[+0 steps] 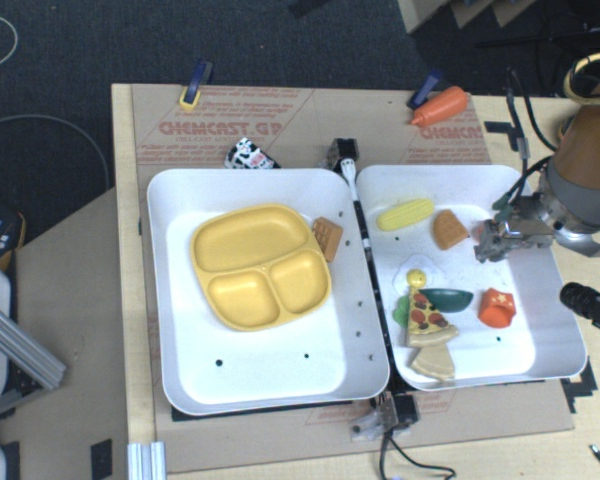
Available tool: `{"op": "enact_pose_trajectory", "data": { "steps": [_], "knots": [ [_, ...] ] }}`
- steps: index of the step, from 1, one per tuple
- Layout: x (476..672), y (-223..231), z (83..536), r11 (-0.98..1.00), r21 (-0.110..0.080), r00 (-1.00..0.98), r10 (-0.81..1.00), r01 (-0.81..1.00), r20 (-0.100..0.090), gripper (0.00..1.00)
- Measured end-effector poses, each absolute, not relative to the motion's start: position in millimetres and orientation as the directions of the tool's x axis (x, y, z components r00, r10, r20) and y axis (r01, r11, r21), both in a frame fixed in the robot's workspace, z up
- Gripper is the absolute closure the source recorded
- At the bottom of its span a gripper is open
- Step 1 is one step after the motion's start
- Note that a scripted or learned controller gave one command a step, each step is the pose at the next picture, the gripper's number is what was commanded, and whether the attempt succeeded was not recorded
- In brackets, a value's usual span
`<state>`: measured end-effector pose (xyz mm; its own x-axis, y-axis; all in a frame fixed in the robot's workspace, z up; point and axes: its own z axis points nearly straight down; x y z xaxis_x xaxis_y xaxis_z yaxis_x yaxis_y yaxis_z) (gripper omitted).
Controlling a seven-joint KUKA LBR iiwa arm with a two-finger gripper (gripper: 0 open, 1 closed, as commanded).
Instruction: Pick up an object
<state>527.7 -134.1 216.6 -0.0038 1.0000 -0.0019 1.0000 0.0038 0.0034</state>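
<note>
Left bin (pixel 180 298): held a yellow divided plate (pixel 260 265), well apart from the work.
Right bin (pixel 550 338): held the candidates, all lying loose.
Gripper (pixel 492 242): hovered just right of the brown bread piece (pixel 449 230); its opening and any hold could not be told.
Advice: centre over one isolated piece before descending.
Alternatives: corn cob (pixel 405 213); red pepper (pixel 496 308).
</note>
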Motion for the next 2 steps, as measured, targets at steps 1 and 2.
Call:
{"op": "enact_pose_trajectory", "data": {
  "steps": [1, 2],
  "knots": [
    [566.6, -90, 212, 0.007, 0.005, -0.007, 1.000, 1.000, 0.000, 1.00],
    [599.2, -39, 215, 0.006, 0.005, -0.006, 1.000, 1.000, 0.000, 1.00]
  ]
}}
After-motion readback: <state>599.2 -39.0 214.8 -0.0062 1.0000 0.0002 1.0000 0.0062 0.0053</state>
